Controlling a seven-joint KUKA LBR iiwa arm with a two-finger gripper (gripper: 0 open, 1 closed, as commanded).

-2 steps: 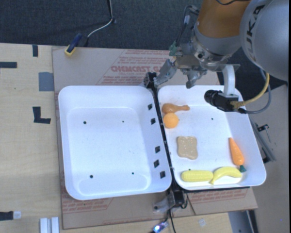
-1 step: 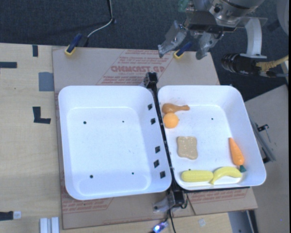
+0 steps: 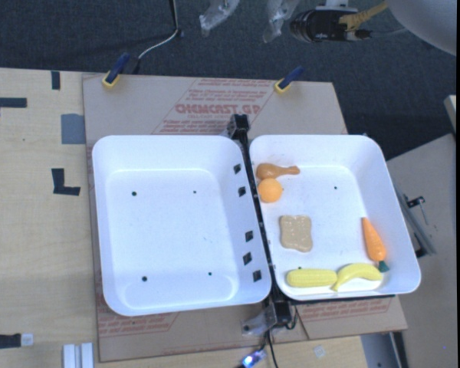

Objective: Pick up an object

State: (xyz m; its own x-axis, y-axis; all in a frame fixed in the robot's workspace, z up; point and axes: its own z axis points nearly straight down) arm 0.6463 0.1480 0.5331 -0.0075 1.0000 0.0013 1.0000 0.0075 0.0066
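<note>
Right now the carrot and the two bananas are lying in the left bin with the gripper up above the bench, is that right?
Not quite. The carrot and both bananas lie in the right bin, not the left, as the camera view shows. The gripper is indeed above the bench.

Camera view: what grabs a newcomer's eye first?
The bright toy food in the right bin: a carrot by its right wall, a banana and corn along the near edge, an orange by the divider. The gripper hangs open at the top, beyond both bins.
</note>
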